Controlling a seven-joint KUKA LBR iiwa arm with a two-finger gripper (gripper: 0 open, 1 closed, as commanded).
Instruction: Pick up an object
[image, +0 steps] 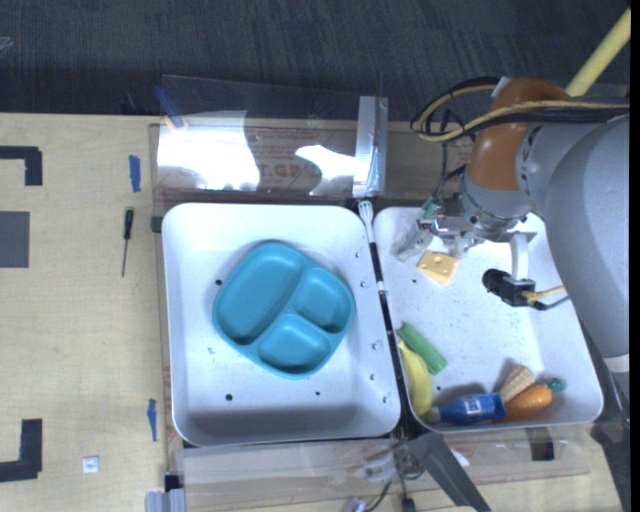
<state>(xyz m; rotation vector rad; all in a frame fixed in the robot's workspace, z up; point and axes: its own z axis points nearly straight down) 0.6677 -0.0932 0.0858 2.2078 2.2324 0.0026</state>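
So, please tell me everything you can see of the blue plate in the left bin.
The plate is light blue, looks like smooth plastic, and has rounded corners. Raised ridges split it into three compartments: one large, two smaller. It lies flat, right side up, turned at a slant to the walls, near the middle of the left bin. It rests on the white floor and touches no wall.

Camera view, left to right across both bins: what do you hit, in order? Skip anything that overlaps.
blue divided plastic plate → yellow banana → blue bottle lying on its side → orange carrot
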